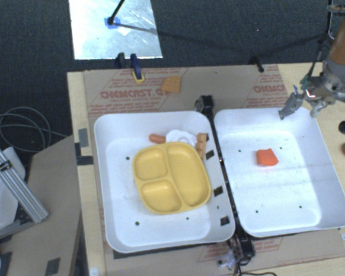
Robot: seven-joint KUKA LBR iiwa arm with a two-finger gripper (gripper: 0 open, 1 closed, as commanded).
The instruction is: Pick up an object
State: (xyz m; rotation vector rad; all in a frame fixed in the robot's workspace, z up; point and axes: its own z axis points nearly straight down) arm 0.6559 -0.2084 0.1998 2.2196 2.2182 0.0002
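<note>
Gripper [303, 101] spread, nothing between fingers, hovering over far right corner of right bin [325, 152]. Orange block [267, 157] lies alone mid-bin, well apart from gripper. To do it well: centre over block, square fingers to its flat sides, drop straight, close low. Block small, chunky, bright orange; looks rigid, easy to pinch
</note>
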